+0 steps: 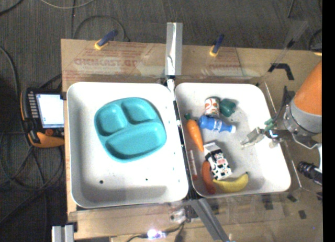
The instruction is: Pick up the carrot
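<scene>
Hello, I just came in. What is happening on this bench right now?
A robot arm reaches in over the right bin, and its gripper hangs open above bare floor, holding nothing. The carrot it should pick up lies untouched by the bin's left wall, beside a blue bottle. The left bin holds a teal divided plate.

Quick count: two white bins, the left bin (76, 183) and the right bin (261, 100). One turquoise divided plate (131, 127) with three compartments. One carrot (195, 135), one banana (231, 183), one blue bottle (214, 125), one small can (211, 105), one teal item (227, 107), one cow-patterned carton (218, 165), one reddish sausage-like piece (207, 177). Two clamps on the far edge.
</scene>
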Motion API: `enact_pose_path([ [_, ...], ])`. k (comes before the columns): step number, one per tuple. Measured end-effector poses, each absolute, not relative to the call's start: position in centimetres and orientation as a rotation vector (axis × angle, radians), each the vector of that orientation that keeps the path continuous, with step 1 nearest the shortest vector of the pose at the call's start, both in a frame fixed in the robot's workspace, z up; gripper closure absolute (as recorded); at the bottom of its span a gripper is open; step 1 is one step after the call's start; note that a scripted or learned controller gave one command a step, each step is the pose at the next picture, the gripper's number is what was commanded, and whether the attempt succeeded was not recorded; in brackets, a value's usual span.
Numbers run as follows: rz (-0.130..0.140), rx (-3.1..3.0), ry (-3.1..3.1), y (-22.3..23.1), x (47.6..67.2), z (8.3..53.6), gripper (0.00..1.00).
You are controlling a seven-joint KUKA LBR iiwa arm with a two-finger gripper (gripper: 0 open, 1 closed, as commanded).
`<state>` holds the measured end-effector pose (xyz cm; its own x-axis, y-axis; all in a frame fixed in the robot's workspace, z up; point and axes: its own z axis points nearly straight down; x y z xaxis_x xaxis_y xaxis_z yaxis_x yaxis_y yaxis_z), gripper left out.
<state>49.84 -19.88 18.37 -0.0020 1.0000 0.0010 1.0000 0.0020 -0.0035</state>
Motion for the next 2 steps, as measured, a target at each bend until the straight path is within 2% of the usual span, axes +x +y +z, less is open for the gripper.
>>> enact_pose_path([
  [1, 0.002, -2.213, -2.222, -19.8, 49.9, 19.2, 1.00],
  [2, 0.006, -2.565, -1.811, -22.4, 49.5, 20.4, 1.00],
])
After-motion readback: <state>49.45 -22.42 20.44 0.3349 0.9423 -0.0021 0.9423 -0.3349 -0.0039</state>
